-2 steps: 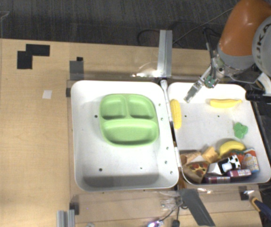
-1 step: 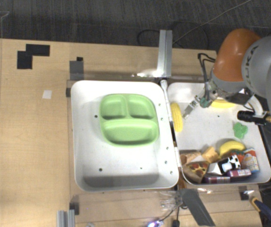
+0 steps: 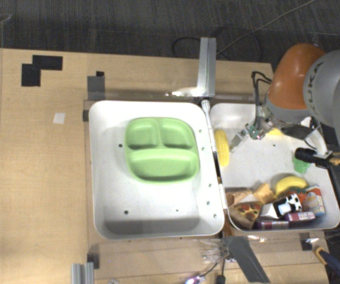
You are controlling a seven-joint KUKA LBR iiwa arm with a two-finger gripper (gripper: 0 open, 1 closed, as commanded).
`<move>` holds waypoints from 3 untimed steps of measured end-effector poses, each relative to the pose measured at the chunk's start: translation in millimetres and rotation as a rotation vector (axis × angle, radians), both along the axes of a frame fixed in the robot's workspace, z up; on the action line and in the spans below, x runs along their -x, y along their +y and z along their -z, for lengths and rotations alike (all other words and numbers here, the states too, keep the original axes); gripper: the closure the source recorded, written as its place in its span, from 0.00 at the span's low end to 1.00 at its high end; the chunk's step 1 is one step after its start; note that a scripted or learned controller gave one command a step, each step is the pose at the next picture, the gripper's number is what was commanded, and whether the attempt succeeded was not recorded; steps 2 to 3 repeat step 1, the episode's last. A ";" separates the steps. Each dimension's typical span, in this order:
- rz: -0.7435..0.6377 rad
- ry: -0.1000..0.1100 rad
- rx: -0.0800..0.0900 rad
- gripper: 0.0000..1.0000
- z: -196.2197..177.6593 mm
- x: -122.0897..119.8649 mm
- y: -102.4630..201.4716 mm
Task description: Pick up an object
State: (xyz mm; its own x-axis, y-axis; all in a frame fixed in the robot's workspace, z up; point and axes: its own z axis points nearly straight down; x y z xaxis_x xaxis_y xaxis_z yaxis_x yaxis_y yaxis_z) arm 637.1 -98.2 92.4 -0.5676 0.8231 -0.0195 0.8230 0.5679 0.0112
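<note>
Currently: objects piled at right bin [image 3: 336,220] near edge, banana [image 3: 290,184] on top | corn cob [image 3: 221,147] by divider, closest target | advice: descend vertically, centre on one item | end effector [image 3: 255,130] over bin's far end; grip state cannot be told | arm [image 3: 312,81] reaches from right.

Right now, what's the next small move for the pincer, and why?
Probably shift toward the left wall of the right bin and descend over the corn cob. The pincer sits over bare bin floor beside the cob with nothing visibly in it. The cob lies alone; the other items are piled in the near corner, making a harder grasp.
</note>
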 end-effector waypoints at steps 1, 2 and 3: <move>0.101 0.026 -0.003 0.00 3.3 -30.3 1.9; 0.101 0.026 -0.003 0.00 3.3 -30.3 1.9; 0.101 0.026 -0.003 0.00 3.3 -30.3 1.9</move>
